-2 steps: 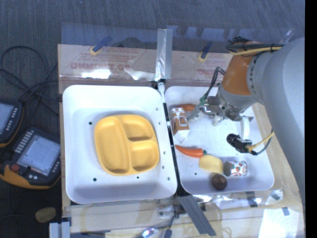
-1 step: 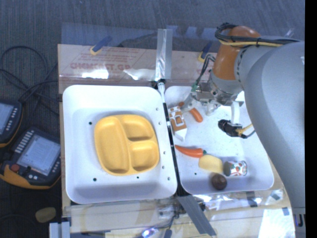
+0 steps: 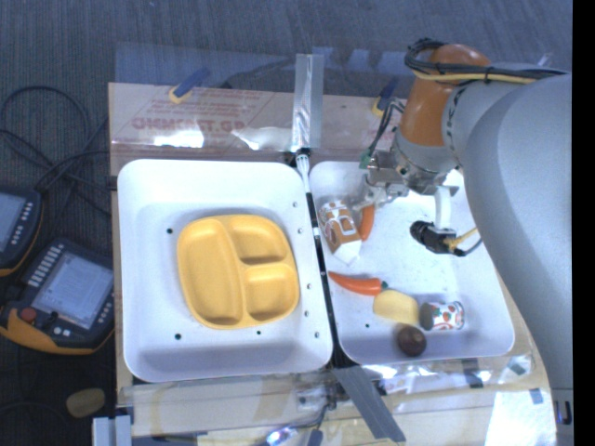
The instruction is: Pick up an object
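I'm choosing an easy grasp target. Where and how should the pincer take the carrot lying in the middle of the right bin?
Grip the carrot across its orange mid-body, from straight above. It lies flat, long and narrow, so jaws closing across the width fit best. The yellow fruit sits near the green tip, so stay toward the pointed end.

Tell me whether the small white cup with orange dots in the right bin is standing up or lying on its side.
On its side. The small white cup with orange dots lies lengthwise on the right bin's floor, beside a pale yellow fruit.
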Controlling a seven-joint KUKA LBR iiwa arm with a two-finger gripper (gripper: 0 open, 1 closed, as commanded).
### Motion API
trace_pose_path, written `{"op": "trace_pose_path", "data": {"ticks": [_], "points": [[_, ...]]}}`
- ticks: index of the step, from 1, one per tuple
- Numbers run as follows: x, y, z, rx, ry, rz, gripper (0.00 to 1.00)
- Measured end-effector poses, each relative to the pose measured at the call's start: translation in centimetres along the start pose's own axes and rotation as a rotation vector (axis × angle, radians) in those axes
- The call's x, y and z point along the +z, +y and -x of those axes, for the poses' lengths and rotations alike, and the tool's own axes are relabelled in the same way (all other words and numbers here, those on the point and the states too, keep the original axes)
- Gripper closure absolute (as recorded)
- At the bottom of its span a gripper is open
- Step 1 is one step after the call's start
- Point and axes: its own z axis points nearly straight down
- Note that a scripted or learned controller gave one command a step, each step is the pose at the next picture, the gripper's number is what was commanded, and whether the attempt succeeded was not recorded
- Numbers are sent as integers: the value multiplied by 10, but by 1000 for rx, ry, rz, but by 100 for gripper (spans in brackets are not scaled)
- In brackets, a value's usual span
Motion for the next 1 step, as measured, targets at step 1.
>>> {"op": "trace_pose_path", "data": {"ticks": [1], "points": [[-86, -48, -70, -254, 10, 10, 100]]}}
